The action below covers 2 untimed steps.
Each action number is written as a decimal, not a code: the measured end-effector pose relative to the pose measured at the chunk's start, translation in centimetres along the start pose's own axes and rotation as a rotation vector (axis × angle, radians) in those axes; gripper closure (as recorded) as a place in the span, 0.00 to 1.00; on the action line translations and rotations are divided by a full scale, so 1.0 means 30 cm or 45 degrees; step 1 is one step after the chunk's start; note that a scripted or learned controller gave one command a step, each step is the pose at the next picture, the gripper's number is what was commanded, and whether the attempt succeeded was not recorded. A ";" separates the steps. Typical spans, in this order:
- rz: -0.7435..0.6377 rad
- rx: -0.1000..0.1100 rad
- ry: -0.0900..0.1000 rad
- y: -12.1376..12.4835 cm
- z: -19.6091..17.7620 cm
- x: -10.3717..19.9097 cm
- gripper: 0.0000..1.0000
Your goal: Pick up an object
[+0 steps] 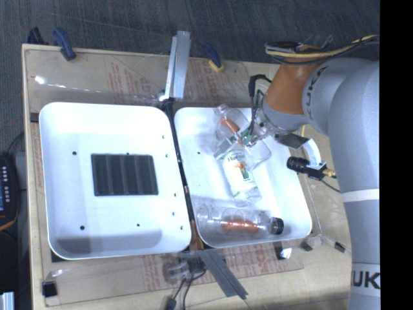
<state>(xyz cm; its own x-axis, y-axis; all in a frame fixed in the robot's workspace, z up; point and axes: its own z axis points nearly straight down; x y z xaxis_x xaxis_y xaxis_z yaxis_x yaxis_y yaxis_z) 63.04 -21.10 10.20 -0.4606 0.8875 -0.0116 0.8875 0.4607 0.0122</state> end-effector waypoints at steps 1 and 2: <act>-0.153 -0.004 -0.006 -0.096 -0.006 0.053 0.00; -0.186 0.001 0.001 0.027 0.002 -0.015 0.00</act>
<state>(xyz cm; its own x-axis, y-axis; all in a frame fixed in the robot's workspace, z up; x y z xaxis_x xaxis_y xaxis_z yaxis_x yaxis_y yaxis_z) 63.98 -21.12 10.17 -0.5846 0.8112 -0.0123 0.8112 0.5847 0.0097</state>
